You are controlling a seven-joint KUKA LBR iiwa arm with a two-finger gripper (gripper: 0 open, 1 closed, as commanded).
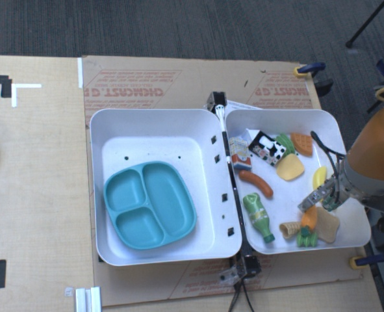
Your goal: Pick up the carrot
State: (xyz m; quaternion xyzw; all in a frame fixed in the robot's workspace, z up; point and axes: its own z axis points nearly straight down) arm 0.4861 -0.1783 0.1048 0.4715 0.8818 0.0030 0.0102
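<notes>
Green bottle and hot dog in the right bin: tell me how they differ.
The green bottle is green with a pale label band; the hot dog is plain red-orange. The green bottle looks longer and thicker than the hot dog. The green bottle lies nearer the bin's front edge, the hot dog farther back. Both lie flat, slanting the same way, near the divider.

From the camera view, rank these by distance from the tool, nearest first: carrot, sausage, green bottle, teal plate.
Measured from the tool:
1. Carrot, just below it in the right bin.
2. Green bottle and sausage, to its left; too close to call.
3. Teal plate, in the left bin.
</notes>
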